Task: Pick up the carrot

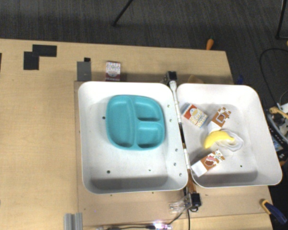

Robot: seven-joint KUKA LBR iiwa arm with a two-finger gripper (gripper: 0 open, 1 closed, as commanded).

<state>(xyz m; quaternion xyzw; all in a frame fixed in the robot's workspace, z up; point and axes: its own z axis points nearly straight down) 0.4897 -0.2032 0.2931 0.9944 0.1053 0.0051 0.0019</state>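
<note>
A teal divided plastic plate [135,122] is seen lying in the left shallow white bin [93,176]. In the right white bin [259,171], a yellow banana-shaped piece [217,139] is flanked by small printed packets [195,115] (three, all close by). A carrot cannot be told apart among them.

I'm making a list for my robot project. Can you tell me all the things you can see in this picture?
Bench: one, light wood, under everything.
Bins: two, white, side by side; left bin, right bin.
Divided plate: one, teal, in the left bin.
Banana: one, yellow, middle of the right bin.
Clear plastic thing: one, see-through, touching the banana's right side; I cannot tell what it is.
Small packets: three, white with red-brown print, in the right bin; upper left, upper right, lower.
Small printed cube: one, on the bench behind the left bin.
</note>
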